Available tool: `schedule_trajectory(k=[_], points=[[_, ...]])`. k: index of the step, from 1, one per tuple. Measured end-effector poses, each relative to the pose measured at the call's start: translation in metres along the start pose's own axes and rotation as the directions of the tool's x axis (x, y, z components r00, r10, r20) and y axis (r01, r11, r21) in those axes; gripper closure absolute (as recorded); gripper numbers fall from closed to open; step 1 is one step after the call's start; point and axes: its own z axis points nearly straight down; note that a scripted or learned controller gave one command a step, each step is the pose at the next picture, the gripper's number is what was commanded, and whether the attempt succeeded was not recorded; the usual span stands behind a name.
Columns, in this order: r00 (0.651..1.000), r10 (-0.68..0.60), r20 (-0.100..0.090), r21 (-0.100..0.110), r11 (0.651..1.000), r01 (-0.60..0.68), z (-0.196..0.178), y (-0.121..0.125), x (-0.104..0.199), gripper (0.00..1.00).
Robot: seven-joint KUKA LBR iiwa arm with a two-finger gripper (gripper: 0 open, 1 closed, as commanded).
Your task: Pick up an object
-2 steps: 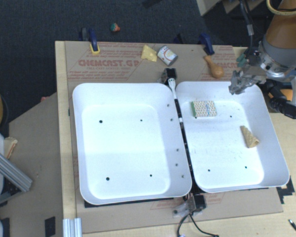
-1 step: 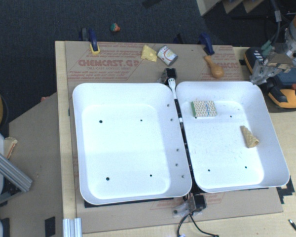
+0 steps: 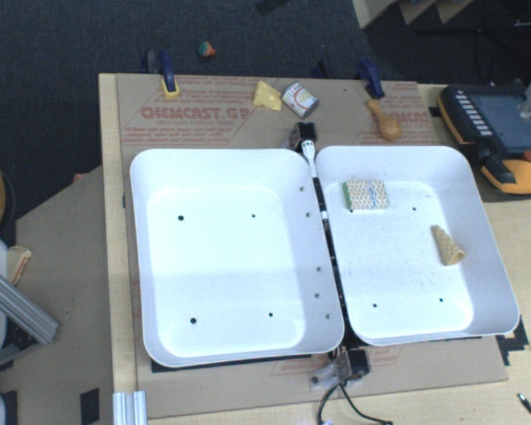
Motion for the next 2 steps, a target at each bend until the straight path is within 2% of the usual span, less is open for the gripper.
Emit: schedule_trajectory(k=[1, 2], points=[[1.0, -0.005, -0.009, 0.013, 1.0, 0.006, -0.009, -0.031, 0.02, 1.0], [1.0, -0.008, -0.003, -0.006, 1.0, 0.008, -0.155, -0.085, 0.049, 1.0]])
